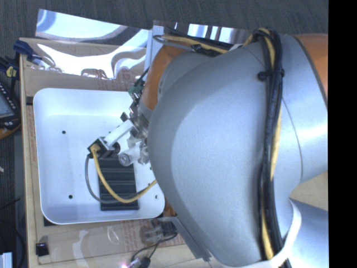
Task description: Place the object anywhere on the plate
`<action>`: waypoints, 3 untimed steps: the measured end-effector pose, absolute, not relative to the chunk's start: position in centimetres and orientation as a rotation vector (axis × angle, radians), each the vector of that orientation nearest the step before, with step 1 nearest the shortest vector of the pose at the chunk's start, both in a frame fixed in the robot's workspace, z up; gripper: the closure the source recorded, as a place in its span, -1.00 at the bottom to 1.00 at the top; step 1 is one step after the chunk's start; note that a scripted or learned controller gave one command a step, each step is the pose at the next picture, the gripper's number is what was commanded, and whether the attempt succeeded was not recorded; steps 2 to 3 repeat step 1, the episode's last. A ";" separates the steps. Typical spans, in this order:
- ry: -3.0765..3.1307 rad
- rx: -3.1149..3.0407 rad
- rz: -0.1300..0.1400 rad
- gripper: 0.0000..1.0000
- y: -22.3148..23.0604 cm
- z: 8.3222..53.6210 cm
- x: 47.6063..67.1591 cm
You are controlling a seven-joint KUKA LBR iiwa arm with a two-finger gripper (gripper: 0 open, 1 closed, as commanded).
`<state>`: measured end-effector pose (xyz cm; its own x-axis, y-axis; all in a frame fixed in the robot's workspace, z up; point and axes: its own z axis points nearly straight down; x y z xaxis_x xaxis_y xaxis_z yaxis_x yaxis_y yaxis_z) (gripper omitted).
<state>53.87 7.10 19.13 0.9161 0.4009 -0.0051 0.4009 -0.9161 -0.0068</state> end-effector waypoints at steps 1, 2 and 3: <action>-0.642 -3.069 0.013 -1.00 7.1 19.1 53.8; -0.642 -3.069 0.013 -1.00 7.1 19.1 53.8; -0.642 -3.069 0.013 -1.00 7.1 19.1 53.8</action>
